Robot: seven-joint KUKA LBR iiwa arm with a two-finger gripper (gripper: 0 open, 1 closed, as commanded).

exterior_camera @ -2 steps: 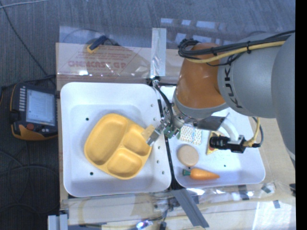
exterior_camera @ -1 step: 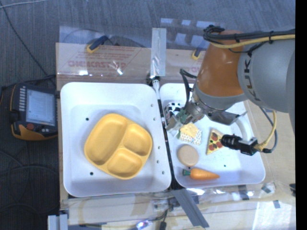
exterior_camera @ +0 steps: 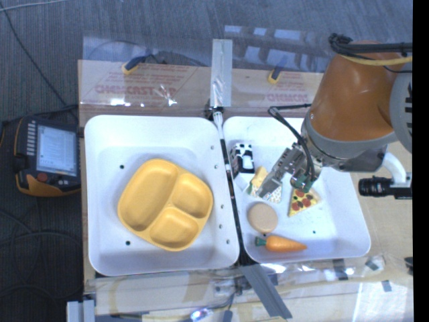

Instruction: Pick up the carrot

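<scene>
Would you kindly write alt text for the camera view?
The gripper hangs over the right bin, above the carrot lying at its near edge beside a pizza slice. A yellow tray sits in the left bin.

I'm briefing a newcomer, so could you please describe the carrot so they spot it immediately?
Look in the right-hand white bin, along its near edge. The carrot lies there on its side, just below a round tan disc; it alone is long, orange, tapered and green-tipped.

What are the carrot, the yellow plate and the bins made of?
Carrot: likely toy plastic, with an even orange colour and a smooth, slightly glossy skin. Yellow plate: probably moulded plastic, with rounded compartments and a soft sheen. Bins: seemingly thin white plastic, going by their rounded edges and shallow walls.
</scene>
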